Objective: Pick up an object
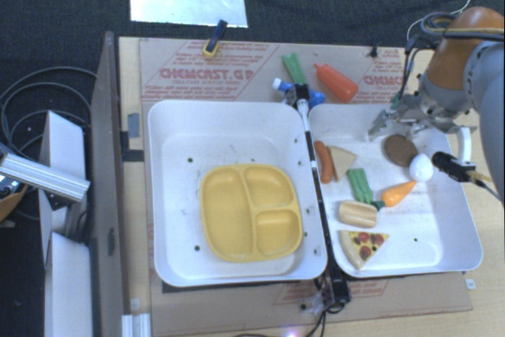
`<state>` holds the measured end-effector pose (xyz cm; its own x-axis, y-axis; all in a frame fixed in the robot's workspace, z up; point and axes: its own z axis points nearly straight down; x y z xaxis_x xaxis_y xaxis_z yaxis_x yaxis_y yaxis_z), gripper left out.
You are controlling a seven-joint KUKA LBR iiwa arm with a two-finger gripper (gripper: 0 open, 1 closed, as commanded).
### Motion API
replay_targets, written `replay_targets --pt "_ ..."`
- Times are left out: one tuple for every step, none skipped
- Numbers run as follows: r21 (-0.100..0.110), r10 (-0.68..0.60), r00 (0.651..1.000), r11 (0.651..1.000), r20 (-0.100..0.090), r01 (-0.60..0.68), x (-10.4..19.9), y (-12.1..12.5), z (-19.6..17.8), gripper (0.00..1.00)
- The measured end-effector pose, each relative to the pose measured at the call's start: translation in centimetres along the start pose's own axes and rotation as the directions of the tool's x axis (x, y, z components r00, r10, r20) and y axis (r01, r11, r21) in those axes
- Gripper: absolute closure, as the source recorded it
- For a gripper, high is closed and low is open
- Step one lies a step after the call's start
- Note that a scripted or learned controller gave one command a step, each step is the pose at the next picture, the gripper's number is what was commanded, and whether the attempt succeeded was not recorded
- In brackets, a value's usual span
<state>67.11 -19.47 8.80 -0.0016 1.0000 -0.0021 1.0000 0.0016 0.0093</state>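
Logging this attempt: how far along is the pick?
Nothing looks picked yet: the toy foods, such as the brown piece and white egg, lie in the right bin. The gripper hovers at that bin's far edge. Grasping and lifting remain.

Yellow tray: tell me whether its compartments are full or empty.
Empty. The yellow tray lies flat in the left bin; all three compartments show bare yellow plastic.

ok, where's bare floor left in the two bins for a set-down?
Left bin: bare floor all round the yellow tray, widest along its back wall. Right bin: free front-right patch beyond the pizza slice and carrot. Crowded from the divider to the white egg, near the gripper.
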Motion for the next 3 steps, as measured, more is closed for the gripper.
replay_targets --pt "0.005 0.001 1.000 1.000 0.000 -0.001 -1.3 -3.1 0.1 0.00" --pt "0.002 -0.001 1.000 1.000 0.000 0.001 -1.2 -2.9 -0.9 1.00" --pt "0.007 -0.004 1.000 1.000 -0.001 0.004 4.8 -0.7 0.3 1.00"
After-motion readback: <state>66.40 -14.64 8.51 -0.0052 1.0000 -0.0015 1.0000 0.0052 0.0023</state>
